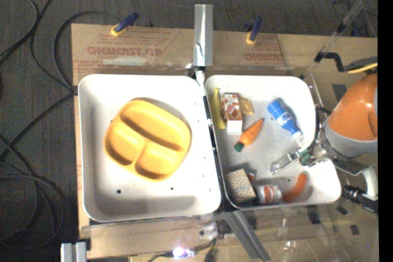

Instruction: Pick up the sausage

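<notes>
The sausage (296,186) lies in the right bin (319,108), near its front right corner, tilted, just right of a small can (268,194). The jaws (284,164) sit just above and left of it, low over the bin floor, reaching in from the right; they look slightly parted with nothing between them, and the sausage is apart from them. Elsewhere in that bin are a carrot (249,134), a blue bottle (283,115), a small box (231,108), a banana (216,108) along the left wall and a sponge (241,185). The left bin (92,193) holds a yellow divided tray (148,138). Both bins rest on the worktop (92,52).
</notes>
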Motion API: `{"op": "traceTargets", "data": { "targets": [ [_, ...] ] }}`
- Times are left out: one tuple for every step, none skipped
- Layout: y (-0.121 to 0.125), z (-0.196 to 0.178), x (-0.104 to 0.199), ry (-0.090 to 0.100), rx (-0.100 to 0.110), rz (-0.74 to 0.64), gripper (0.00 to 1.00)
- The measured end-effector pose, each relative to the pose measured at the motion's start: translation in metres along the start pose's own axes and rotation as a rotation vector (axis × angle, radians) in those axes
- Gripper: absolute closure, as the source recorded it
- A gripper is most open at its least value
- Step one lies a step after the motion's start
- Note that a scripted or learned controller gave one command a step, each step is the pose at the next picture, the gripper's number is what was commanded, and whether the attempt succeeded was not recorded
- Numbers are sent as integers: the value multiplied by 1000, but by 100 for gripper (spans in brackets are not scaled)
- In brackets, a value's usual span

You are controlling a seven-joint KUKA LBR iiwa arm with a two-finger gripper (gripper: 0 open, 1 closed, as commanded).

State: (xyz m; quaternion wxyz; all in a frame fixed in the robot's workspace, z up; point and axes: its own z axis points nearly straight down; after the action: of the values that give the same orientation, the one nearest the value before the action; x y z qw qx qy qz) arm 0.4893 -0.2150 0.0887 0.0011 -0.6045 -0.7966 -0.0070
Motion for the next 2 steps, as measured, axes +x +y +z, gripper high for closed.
{"op": "traceTargets", "data": {
  "targets": [
    [0, 0, 0, 0, 0, 2, 0],
    [0, 0, 0, -2, 2, -26, 0]
  ]
}}
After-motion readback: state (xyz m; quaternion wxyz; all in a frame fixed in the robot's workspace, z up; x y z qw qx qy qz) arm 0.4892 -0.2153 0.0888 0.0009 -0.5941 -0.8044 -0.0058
